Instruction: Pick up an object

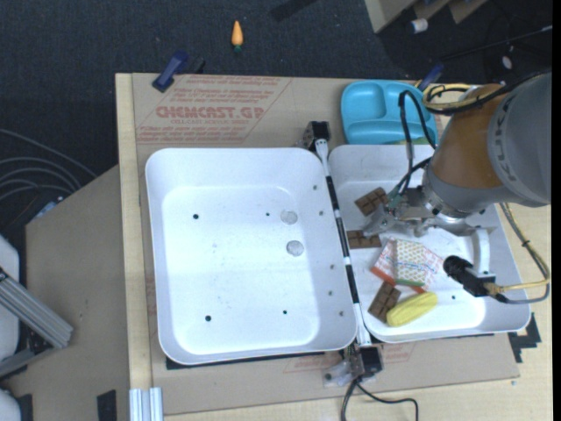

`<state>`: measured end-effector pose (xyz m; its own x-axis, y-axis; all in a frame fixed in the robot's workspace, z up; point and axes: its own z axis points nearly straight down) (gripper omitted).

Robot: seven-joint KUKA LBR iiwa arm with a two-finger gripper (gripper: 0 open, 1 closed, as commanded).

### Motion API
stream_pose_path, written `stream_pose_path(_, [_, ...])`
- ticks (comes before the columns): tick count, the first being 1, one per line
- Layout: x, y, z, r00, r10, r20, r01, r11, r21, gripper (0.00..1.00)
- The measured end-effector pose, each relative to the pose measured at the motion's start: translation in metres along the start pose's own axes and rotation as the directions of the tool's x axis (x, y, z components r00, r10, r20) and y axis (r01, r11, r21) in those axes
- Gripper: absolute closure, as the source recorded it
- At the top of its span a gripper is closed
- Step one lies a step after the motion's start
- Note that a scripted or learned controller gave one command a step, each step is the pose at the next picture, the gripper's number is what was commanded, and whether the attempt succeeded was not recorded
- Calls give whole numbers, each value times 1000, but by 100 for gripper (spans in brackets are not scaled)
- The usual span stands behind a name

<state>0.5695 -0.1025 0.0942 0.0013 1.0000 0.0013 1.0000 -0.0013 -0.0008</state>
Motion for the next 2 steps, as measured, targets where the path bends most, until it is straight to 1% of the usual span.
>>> stream_pose_path(1, [5, 66, 9, 1000, -2, 1, 2, 1000, -1, 0])
stream_pose_path(2, [6, 66, -1, 1000, -2, 2, 2, 1000, -3, 100])
